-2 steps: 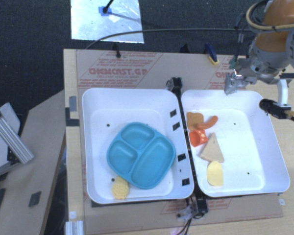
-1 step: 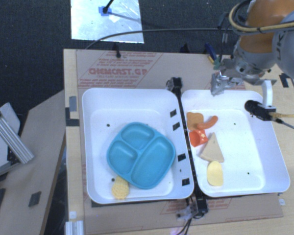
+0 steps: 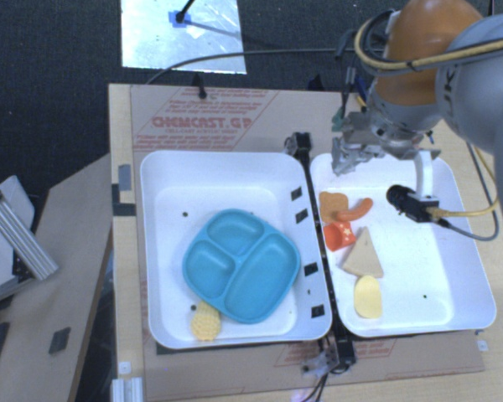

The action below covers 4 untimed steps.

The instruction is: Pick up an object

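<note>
In the right bin (image 3: 453, 308), several toy foods lie near its left wall: an orange-brown piece (image 3: 333, 201), an orange sausage shape (image 3: 358, 209), a red piece (image 3: 338, 236), a tan wedge (image 3: 364, 256) and a yellow oval (image 3: 368, 296). My gripper (image 3: 350, 156) hangs over the bin's far left corner, a little beyond the orange-brown piece and apart from it. Nothing shows in its grasp. The grey arm with its orange band (image 3: 423, 32) reaches in from the upper right.
The left bin (image 3: 163, 224) holds a blue divided plate (image 3: 241, 264) and a yellow corn piece (image 3: 205, 322) at its near edge. A black divider (image 3: 314, 241) runs between the bins. A black cable fitting (image 3: 407, 201) and a yellow hose hang over the right bin.
</note>
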Each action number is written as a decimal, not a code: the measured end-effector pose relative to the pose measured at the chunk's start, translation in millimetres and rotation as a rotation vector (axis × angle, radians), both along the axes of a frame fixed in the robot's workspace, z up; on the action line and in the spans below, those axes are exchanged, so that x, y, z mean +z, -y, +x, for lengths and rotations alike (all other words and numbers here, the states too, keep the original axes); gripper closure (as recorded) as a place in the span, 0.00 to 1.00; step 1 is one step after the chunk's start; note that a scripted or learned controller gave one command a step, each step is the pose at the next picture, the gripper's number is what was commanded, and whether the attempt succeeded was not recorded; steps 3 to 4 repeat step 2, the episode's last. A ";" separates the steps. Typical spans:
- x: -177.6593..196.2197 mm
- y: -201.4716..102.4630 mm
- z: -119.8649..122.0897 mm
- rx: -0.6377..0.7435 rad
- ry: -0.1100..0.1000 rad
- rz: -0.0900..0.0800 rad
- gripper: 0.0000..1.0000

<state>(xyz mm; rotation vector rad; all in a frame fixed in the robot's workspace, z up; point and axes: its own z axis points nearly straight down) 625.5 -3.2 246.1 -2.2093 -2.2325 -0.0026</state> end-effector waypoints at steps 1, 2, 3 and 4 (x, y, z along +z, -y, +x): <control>4.4 -52.1 -9.8 0.000 0.000 0.001 1.00; 4.0 -96.6 -22.0 -0.001 -0.001 0.000 1.00; 4.0 -96.6 -22.0 -0.001 -0.001 0.000 1.00; 4.0 -96.6 -22.0 -0.001 -0.001 0.000 1.00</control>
